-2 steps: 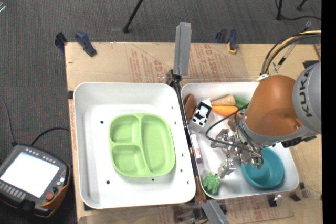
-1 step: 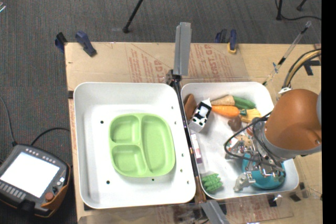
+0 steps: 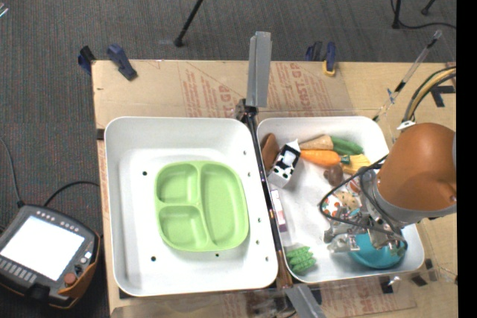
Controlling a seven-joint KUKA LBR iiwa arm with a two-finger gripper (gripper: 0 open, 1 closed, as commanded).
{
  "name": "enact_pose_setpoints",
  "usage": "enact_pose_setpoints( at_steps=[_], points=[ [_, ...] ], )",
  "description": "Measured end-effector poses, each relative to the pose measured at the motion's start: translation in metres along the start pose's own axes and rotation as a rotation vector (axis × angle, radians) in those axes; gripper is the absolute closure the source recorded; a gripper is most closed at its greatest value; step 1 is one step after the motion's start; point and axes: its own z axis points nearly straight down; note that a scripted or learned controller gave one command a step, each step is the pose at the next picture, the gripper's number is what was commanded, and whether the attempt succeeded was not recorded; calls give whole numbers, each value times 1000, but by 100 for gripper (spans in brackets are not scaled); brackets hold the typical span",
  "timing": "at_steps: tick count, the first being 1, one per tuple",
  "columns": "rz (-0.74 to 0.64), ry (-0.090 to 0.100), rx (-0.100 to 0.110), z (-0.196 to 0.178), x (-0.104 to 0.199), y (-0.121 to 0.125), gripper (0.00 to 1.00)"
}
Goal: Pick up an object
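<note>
Carrot (image 3: 321,157) lengthwise left-right (tip right)

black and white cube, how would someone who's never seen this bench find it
Start at the right white bin, the one crowded with small items. Look to its upper left area, close to the wall shared with the other bin: the black and white cube sits there, between a brown item and an orange carrot. It is the one boxy, cow-spotted piece among rounded food-shaped toys.

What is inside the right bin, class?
The right bin holds a carrot, a black-and-white block, a green toy and a blue bowl. The arm covers whatever lies beneath it.
</note>
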Motion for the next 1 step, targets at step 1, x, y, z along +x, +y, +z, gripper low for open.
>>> enact_pose_setpoints(
  at_steps=[1],
  points=[
    [-1, 1, 0, 0, 0, 0, 0]
  ],
)
